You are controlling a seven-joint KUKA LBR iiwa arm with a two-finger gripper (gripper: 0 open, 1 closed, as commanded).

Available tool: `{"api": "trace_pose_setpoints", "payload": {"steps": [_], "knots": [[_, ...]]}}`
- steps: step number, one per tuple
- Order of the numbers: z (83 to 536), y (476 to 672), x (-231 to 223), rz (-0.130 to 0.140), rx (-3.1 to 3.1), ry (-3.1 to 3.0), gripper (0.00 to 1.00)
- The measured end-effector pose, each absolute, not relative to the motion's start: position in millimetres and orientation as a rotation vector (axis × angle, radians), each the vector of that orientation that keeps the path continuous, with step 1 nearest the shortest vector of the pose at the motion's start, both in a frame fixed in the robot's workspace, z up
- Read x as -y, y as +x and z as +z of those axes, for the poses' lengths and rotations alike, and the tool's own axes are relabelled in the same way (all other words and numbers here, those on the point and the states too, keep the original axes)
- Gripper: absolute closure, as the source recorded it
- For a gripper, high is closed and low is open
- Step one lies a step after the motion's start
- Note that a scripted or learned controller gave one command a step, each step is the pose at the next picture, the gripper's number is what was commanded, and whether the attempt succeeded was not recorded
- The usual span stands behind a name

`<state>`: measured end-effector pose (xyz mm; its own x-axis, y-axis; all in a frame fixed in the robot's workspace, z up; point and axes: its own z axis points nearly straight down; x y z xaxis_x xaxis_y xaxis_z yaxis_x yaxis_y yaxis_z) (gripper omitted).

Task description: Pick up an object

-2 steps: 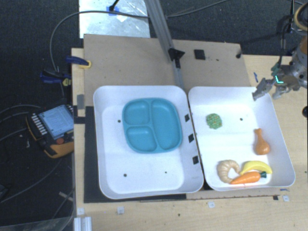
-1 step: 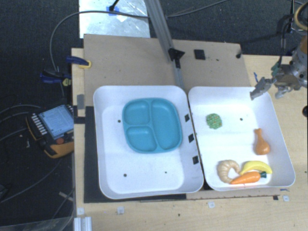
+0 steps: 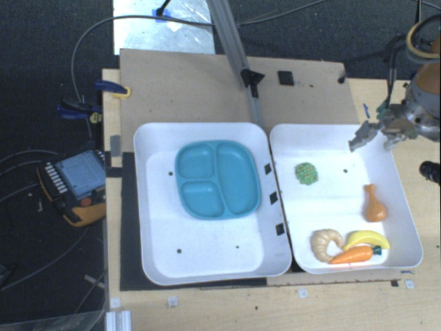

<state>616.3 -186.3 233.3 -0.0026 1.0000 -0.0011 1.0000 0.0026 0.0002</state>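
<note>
Two white bins [image 3: 207, 254]; right holds five toys.

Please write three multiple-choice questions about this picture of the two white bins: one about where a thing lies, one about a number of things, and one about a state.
1. Where does the blue divided plate lie?
A. in the left bin
B. in the right bin
C. on the bench outside the bins

2. How many toy foods lie in the right bin?
A. two
B. five
C. eight

3. What is between the fingers of the pincer?
A. the banana
B. the carrot
C. nothing

Answers:
1. A, the plate rests in the left bin.
2. B, there are a green broccoli, an orange drumstick, a croissant, a banana and a carrot.
3. C, the pincer hangs over the right bin's upper right corner, apart from every food.
</note>
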Motion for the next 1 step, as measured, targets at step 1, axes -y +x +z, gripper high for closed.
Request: {"api": "trace_pose_setpoints", "payload": {"steps": [1], "knots": [[175.4,614.3,194.5,-0.002,-2.223,2.221,0.0]]}}
